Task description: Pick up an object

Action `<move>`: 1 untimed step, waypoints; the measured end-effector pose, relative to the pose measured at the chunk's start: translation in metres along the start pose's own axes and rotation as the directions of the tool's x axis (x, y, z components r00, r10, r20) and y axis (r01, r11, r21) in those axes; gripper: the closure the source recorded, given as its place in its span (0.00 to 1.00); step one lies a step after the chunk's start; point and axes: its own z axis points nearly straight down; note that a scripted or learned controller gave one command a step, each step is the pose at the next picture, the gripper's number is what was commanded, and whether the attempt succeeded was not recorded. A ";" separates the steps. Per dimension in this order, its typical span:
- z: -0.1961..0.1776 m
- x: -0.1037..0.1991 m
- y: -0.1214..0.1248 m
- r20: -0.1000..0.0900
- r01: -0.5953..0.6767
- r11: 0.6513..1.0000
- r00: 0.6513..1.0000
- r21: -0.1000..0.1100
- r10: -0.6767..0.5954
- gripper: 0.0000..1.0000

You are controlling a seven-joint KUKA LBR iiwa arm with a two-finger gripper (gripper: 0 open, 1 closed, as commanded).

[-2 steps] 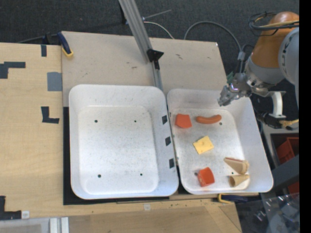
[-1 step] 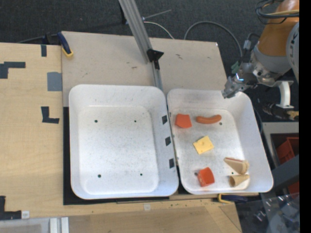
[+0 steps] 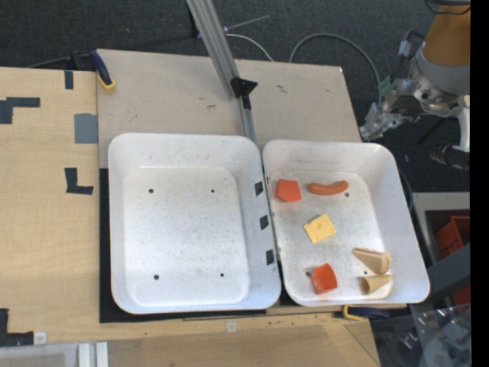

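Camera view, looking down at a slant on the bench (image 3: 191, 82): two shallow white bins sat side by side, the left bin (image 3: 122, 205) beside the right bin (image 3: 397, 205), their inner rims touching along the middle. All the loose objects lay in the right bin. An orange block (image 3: 288, 190) rested near its upper left corner, with a sausage (image 3: 328, 188) just beside it to the right, lying roughly level. A yellow cheese wedge (image 3: 319, 228) sat near the middle of the bin floor, apart from the others. A red block (image 3: 324, 279) lay toward the lower edge, and two tan cone-shaped pieces (image 3: 374, 272) lay close together by the lower right corner, one above the other. The arm (image 3: 447, 44) stood at the upper right of the view, outside the bins, its orange band above the grey wrist. The gripper (image 3: 380, 121) hung beyond the upper right corner of the right bin, over the dark floor, well apart from every object; how far it was open could not be told at this angle, and nothing was seen in its grasp. A slanted metal rail (image 3: 218, 40) crossed the bench above the bins, and a yellow-and-blue clamp (image 3: 102, 71) sat at the bench's upper left corner.
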 end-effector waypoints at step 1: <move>0.000 0.059 0.001 -0.003 0.005 1.000 1.000 0.006 -0.005 1.00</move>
